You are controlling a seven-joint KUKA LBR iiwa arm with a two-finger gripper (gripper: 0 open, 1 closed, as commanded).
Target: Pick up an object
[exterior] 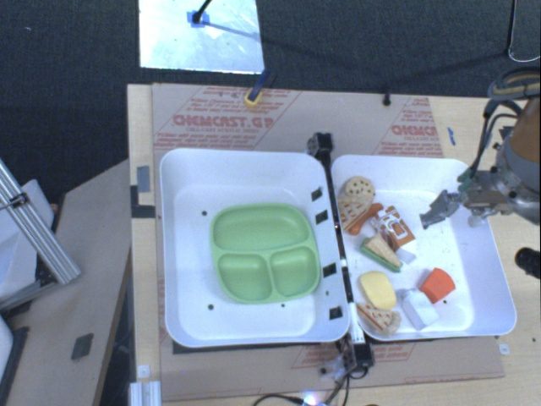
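Note:
My gripper (438,210) hangs over the right side of the right bin (482,252), its grey fingers pointing left with nothing seen between them. Left of it lie several toy foods: a round cookie (357,189), an orange carrot-like piece (365,217), a small printed packet (394,226), a sandwich wedge (381,253), a yellow lump (378,289), a pizza-like slice (378,319), a white block (417,309) and an orange-red block (438,285). The packet is the closest to the fingertips, a short way to their lower left.
The left bin (182,184) holds a green three-compartment plate (264,254). A black divider strip (331,227) runs between the bins. The grey arm (516,167) enters from the right edge. A shiny sheet (200,24) lies beyond the bench.

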